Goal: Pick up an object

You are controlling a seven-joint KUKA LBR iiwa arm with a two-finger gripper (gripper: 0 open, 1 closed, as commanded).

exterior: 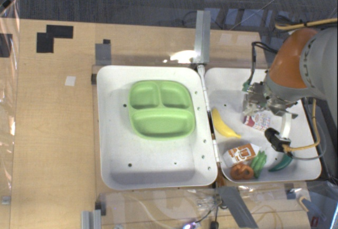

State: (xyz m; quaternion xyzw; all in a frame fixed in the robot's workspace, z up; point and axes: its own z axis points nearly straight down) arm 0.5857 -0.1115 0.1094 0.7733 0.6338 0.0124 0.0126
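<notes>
Hand low over a pink-white packet in right bin; finger state impossible to tell. Banana beside.

No readable text. Carton has a brown-white label, packet has red-white print; both too small to make out.
</notes>
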